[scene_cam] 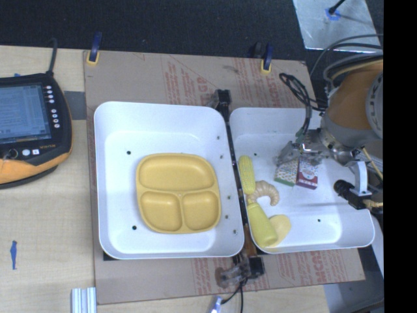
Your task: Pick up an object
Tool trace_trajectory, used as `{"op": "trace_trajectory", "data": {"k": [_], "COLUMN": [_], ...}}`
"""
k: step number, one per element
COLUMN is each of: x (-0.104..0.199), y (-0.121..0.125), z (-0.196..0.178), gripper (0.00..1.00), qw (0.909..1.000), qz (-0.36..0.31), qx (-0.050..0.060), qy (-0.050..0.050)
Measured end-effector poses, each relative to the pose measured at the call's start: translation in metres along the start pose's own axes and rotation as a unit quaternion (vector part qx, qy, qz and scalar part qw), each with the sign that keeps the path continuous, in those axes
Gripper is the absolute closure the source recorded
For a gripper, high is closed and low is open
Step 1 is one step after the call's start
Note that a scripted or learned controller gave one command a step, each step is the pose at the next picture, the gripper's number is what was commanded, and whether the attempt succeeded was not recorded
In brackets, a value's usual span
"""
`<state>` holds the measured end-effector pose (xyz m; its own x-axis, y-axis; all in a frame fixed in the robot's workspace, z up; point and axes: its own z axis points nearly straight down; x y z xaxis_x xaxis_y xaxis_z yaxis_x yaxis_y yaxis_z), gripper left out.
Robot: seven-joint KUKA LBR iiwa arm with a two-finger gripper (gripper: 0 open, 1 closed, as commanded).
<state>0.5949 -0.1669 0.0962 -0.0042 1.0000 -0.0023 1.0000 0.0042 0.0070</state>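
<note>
Over the right bin (pixel 339 237), my gripper (pixel 294 152) hangs above the small packets (pixel 298 173). I cannot tell its opening. Nothing looks lifted yet; the pick remains.

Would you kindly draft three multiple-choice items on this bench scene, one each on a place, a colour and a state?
1. Where does the divided plate lie?
A. in the left bin
B. in the right bin
C. on the tablet

2. What colour is the corn cob?
A. red
B. yellow
C. blue

3. How does the red packet stand to the tool?
A. lifted clear above the bin
B. lying on the bin floor just below the tool
C. resting on the plate

Answers: 1 A, the plate sits on the left bin floor. 2 B, the cob is yellow, by the right bin's left wall. 3 B, the packet lies flat on the right bin floor.
</note>
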Motion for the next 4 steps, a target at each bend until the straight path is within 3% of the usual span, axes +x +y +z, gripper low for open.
{"op": "trace_trajectory", "data": {"k": [1,2,3,4], "x": [-0.046,0.071,0.047,0.047], "y": [0.042,-0.001,0.062,0.013], "z": [-0.041,0.001,0.004,0.004], "gripper": [0.00,0.00,0.00,0.00], "qw": [1.0000,1.0000,1.0000,1.0000], "qz": [0.001,-0.001,0.000,0.000], "qx": [0.004,0.002,0.004,0.006], "qy": [0.001,-0.002,0.001,0.001]}}
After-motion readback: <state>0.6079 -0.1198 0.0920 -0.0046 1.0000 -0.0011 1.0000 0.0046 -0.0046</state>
